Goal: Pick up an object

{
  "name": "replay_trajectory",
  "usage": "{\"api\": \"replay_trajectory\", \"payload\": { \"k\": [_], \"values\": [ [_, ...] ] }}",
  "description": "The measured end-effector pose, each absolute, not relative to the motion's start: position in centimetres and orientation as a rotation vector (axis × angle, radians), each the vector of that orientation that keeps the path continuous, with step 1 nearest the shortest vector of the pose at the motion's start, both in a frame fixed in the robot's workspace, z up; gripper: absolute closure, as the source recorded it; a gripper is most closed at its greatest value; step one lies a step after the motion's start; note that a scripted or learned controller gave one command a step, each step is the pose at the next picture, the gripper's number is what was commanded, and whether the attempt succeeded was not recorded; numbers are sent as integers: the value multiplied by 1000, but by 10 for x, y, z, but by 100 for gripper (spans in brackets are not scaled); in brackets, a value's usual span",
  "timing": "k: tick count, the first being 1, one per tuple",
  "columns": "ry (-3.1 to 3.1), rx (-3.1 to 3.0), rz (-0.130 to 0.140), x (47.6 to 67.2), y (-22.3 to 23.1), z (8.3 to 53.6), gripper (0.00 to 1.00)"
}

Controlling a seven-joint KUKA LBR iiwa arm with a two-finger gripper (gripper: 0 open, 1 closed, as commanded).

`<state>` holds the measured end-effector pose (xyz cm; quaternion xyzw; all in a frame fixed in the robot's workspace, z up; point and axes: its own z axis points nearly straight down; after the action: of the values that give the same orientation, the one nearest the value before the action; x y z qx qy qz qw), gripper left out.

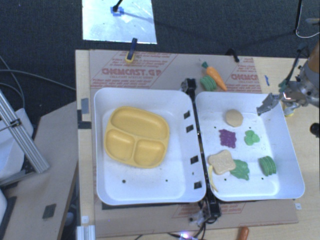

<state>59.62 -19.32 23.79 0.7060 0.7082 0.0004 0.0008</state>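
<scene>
The right bin (287, 149) holds several toy foods. A round beige bun (233, 117) lies near its back, with purple grapes (228, 137) and a small green broccoli piece (251, 137) in front of it. A bread slice (221, 161), a green lettuce leaf (240, 169) and a ribbed green piece (267, 165) lie nearer the front. My gripper (276, 103) hovers over the bin's back right corner, to the right of the bun and apart from all the items. Nothing is seen in its grasp.
The left bin (115, 96) holds a yellow divided plate (136, 136). A toy carrot (216, 76) and a green toy (208, 83) lie on the cardboard behind the bins. A divider with black clips (194, 129) runs between the two bins.
</scene>
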Motion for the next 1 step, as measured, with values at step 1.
{"api": "replay_trajectory", "payload": {
  "k": [1],
  "values": [
    [2225,2210,8,646,-177,81,0]
  ]
}}
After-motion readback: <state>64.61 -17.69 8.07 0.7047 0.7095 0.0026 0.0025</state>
